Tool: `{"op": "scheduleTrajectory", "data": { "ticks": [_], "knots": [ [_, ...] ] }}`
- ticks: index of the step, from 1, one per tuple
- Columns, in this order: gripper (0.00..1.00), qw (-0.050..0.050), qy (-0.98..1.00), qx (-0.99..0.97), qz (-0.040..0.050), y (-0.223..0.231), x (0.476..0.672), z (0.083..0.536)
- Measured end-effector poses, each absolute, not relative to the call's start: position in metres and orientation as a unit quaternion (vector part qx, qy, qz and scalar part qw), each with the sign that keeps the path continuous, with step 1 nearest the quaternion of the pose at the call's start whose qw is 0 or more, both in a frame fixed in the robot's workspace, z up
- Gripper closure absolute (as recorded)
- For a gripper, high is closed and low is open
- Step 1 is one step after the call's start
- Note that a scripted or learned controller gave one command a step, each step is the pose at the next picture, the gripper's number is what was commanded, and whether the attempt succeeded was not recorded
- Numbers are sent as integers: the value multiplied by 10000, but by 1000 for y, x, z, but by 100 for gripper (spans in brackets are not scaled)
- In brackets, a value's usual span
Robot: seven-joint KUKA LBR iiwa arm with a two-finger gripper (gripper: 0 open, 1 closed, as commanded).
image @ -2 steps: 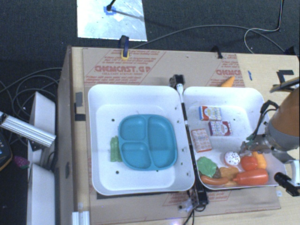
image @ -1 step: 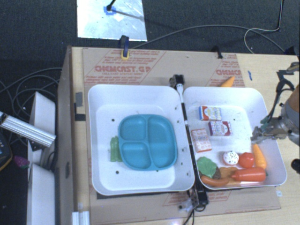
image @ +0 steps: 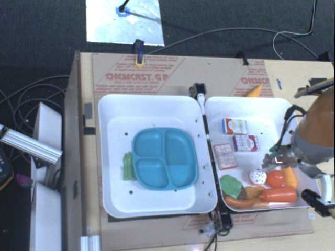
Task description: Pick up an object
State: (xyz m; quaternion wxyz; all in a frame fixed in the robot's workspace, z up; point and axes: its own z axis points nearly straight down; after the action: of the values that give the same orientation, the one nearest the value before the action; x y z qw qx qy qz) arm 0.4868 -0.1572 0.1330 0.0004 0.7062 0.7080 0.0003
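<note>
Camera view: looking down on two shallow white bins side by side on the surface, with the arm reaching in from the right.
Left bin: the white plastic left bin (image: 112, 140) carries a blue divided plastic plate (image: 165, 158), and a small green leafy piece (image: 128, 166) lies just beside the plate's left edge.
Right bin: the white plastic right bin (image: 251, 109) is where the action is. Three small red-and-white printed cartons (image: 235, 125) sit in its middle, and along the near wall crowd a green leafy toy (image: 230, 184), a white spotted egg-shaped toy (image: 257, 177), a round red tomato toy (image: 276, 178) and a long red-orange sausage-like toy (image: 276, 195).
Arm pose: the grey arm with its orange band (image: 319, 122) bends down over the right bin's right end, wrist low.
Hand: the hand (image: 277, 160) hangs just above the egg and the tomato. Whether it is spread or closed, I cannot tell, and nothing can be made out in its hold.
Progress: every toy looks to be resting in the bin, so by my reading the pick is not yet done.
What is left: likely a close on one of those nearby toys, then a lift.
</note>
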Motion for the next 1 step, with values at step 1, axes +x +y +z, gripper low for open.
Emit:
{"op": "scheduleTrajectory", "data": {
  "ticks": [1],
  "knots": [
    [100, 21, 7086, 7056, 12, -141, 500, 198]
  ]
}}
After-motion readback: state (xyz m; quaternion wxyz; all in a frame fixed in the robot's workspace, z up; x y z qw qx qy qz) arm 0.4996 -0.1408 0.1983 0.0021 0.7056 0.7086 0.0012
